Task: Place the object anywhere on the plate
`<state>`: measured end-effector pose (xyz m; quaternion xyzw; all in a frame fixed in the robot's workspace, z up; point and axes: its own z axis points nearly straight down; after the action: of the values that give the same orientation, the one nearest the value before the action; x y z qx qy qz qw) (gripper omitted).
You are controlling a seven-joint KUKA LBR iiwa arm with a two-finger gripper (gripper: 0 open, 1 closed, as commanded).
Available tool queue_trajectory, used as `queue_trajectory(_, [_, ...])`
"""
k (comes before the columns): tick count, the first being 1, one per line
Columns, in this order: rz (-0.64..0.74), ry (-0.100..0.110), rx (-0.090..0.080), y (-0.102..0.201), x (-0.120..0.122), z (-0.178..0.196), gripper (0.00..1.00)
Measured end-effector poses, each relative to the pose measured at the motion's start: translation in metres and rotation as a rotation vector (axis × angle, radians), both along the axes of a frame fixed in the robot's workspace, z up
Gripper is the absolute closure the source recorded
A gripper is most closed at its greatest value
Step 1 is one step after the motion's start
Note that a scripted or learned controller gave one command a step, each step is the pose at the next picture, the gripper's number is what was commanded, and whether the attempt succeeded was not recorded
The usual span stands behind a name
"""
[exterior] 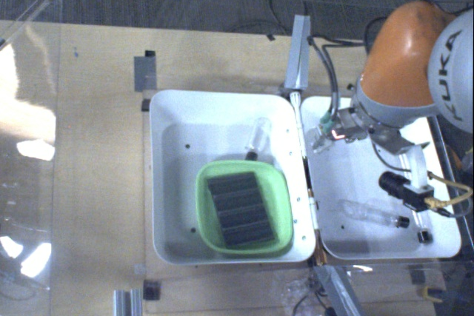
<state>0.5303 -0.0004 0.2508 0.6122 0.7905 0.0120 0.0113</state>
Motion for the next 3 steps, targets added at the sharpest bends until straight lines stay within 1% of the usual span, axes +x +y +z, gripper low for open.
queue_trajectory(1, [0.33,0.024,-0.013,-0.08,-0.041,-0.008,1.0])
queue_trajectory(3, [0.336,0.008,-0.017,-0.078,-0.036,0.015,1.0])
